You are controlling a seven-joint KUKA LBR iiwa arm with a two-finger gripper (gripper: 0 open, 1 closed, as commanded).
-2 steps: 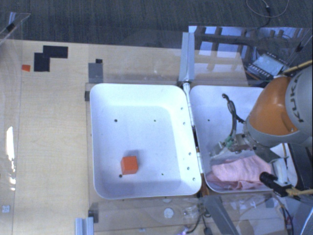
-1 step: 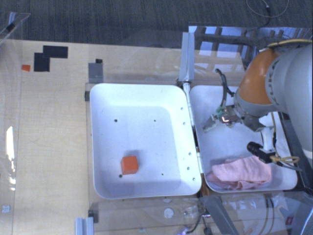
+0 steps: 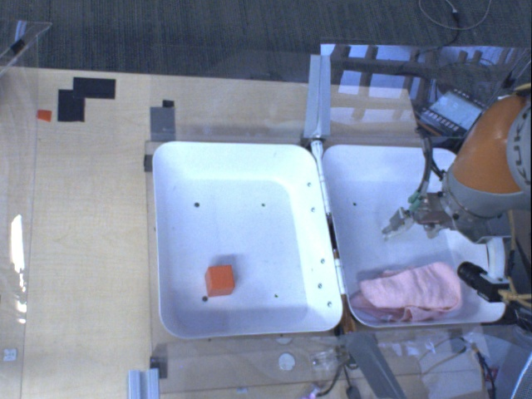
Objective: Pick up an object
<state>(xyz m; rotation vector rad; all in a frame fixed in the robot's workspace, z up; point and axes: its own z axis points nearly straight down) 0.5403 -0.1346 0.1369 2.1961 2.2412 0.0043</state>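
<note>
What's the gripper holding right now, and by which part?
Nothing. The gripper hangs over bare floor of the right bin, apart from the pink cloth and orange block.

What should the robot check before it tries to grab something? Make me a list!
1. Something to grab in the right bin: ok, a pink cloth lies along its near edge.
2. Something to grab in the left bin: ok, an orange block sits near the front.
3. Claw over a target: not ok, it hangs above bare bin floor, up-view of the cloth.
4. Claw ready to grab: cannot tell, too small and blurry.
5. Claw carrying nothing: ok, nothing seen at its tip.
6. Cloth free of clutter: ok, nothing lies on it.
</note>
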